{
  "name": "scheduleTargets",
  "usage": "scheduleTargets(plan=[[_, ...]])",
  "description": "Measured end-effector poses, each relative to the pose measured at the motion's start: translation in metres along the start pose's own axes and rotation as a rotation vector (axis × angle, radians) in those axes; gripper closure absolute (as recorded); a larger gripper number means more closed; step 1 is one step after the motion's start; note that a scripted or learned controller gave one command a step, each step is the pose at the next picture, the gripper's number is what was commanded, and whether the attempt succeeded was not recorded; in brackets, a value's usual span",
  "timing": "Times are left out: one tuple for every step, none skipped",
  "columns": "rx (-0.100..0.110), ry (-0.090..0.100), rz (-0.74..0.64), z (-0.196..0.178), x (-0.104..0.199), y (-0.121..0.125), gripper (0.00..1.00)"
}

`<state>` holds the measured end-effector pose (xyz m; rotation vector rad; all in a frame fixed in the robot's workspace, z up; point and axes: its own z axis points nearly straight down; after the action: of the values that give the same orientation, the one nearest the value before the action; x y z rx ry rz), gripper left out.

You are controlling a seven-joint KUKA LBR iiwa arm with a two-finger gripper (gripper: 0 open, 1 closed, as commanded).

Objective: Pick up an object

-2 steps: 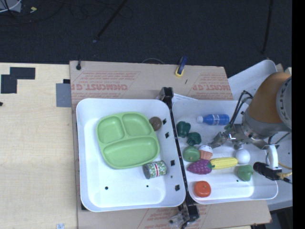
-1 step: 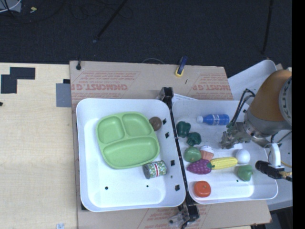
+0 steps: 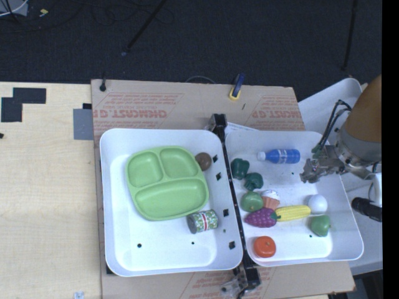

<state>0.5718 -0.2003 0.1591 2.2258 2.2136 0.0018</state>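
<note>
My gripper [image 3: 310,174] hangs over the right side of the right bin [image 3: 349,242], above bare white floor. Just below it lies a white ball [image 3: 317,204], and a blue bottle [image 3: 280,156] lies to its upper left. Nothing shows between the fingers. Further in the same bin are a yellow corn cob [image 3: 293,213], purple grapes [image 3: 261,217], a green apple-like fruit [image 3: 252,201], two dark green pieces [image 3: 240,167] [image 3: 254,181], a green round piece [image 3: 320,225] and an orange tomato [image 3: 265,246].
The left bin [image 3: 118,229] holds a green divided plate [image 3: 167,182], a brown ball [image 3: 203,161] and a small patterned can [image 3: 202,220]. A black divider [image 3: 230,192] runs between the bins. Cardboard lies under both.
</note>
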Motion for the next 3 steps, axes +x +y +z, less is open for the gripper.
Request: scheduleTargets(plan=[[0.001, 0.000, 0.001, -0.045, -0.007, -0.005, 1.00], [0.001, 0.001, -0.003, -0.070, -0.009, -0.004, 1.00], [0.005, 0.004, -0.009, -0.058, 0.045, 0.006, 1.00]])
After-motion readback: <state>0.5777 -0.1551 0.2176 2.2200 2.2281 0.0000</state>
